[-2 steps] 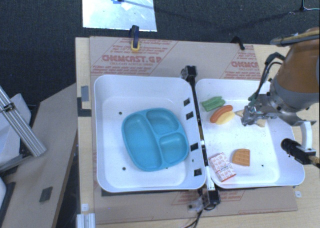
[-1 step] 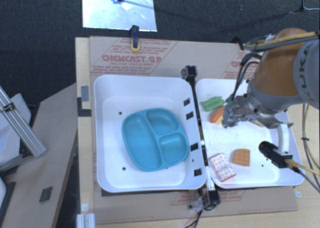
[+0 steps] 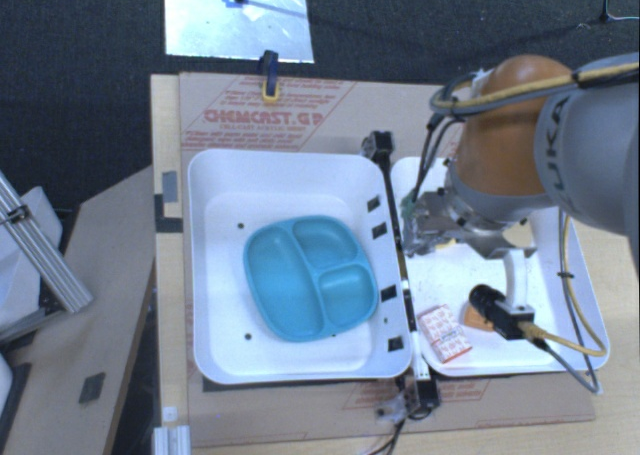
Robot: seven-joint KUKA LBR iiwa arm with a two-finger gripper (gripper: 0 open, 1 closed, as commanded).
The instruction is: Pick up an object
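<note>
A blue divided plate (image 3: 305, 278) lies flat in the middle of the left bin (image 3: 215, 193). In the right bin (image 3: 590, 328) a small red-and-white patterned box (image 3: 444, 334) rests near the front left corner. An orange piece (image 3: 474, 320) sits just right of the box, partly hidden by a black fitting on the arm. My gripper (image 3: 422, 226) hangs low over the left part of the right bin, close to the divider, behind the box. The grey arm and its orange band (image 3: 510, 133) hide much of it.
A black clipped divider (image 3: 390, 243) runs between the two bins. Yellow and black cables (image 3: 565, 343) trail from the arm across the right bin's front right. The arm's bulk hides the back of the right bin. A cardboard sheet (image 3: 265, 113) lies under both bins.
</note>
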